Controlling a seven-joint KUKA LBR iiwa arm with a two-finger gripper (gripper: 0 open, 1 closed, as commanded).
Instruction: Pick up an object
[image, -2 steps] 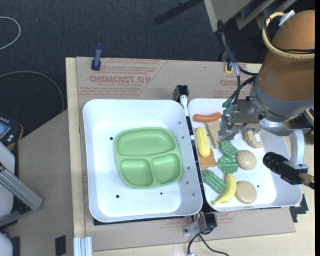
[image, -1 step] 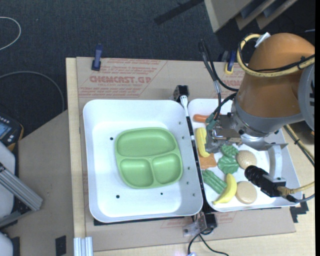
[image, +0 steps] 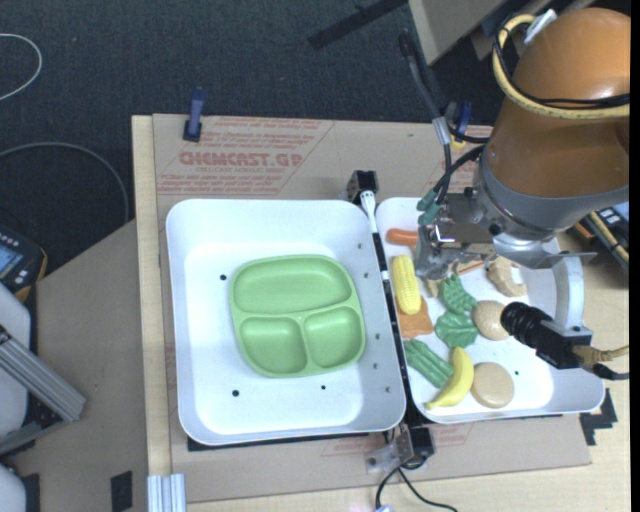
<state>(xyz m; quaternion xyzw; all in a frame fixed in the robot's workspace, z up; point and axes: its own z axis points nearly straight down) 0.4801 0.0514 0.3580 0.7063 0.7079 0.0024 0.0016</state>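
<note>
The right bin (image: 570, 395) holds several toy foods: a corn cob (image: 405, 284), an orange piece (image: 415, 322), a carrot (image: 402, 237), green leafy pieces (image: 457, 312), a green pod (image: 427, 362), a banana (image: 456, 379), and two tan rounds (image: 491, 383) (image: 489, 319). My gripper (image: 434, 262) hangs low over the upper left part of this bin, just right of the corn cob, under the orange-banded wrist (image: 560, 90). The fingertips are dark and blurred against the toys.
In the left bin (image: 195, 300) lies a green three-part plate (image: 297, 313). A black cylinder (image: 535, 332) juts out over the right bin. Both bins rest on a brown board (image: 240, 160). Clamps sit between the bins, front and back.
</note>
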